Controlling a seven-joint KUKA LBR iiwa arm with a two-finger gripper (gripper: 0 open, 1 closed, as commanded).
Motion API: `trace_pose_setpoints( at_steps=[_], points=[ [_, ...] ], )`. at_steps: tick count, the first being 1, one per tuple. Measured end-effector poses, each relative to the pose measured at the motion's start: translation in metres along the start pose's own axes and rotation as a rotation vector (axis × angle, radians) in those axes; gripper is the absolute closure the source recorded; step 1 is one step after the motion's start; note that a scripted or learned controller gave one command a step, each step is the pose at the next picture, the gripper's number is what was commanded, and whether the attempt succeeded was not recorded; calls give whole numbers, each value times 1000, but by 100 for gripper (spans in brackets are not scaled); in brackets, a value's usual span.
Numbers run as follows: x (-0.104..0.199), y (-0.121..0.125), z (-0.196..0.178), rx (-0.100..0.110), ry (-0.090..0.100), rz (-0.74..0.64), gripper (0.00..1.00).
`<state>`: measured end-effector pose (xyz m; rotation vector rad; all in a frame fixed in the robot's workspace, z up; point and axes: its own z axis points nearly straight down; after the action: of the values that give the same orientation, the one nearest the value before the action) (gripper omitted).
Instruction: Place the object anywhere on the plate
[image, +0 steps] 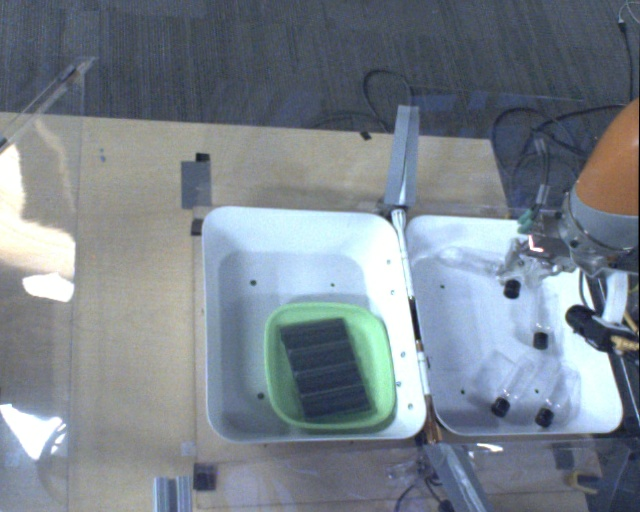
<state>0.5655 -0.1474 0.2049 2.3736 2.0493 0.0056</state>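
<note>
A pale wooden bench (120, 330) stands on dark grey carpet, and on it two shallow white bins sit side by side, touching along their inner rims. In the left bin (230, 300) a light green plate (375, 350) with a squarish rim lies toward the near side, and on it rests a dark ridged object (322, 368), laid a little askew and filling most of the plate's floor. It is well inside the rim, touching nothing else that I can see. The right bin (450, 400) holds several clear, see-through pieces with small black caps (498, 406), grouped near its front right corner; they are too glassy for me to make out their shapes. My arm (612, 175) comes in from the right, the orange band showing over the far right corner of that bin, and my pincer (528, 258) hangs above the bin's far edge, well apart from the plate. I cannot tell how my pincer stands. Black cables (385, 85) trail across the carpet behind the bins.
</note>
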Motion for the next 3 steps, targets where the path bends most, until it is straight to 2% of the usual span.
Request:
trace_pose_setpoints(
  at_steps=[1, 2, 3],
  points=[
    [38, -33, 3, 2, 2, -154, 100],
    [76, -77, 20, 4, 3, -340, 100],
    [157, -100, -28, -2, 3, -455, 100]
  ],
)
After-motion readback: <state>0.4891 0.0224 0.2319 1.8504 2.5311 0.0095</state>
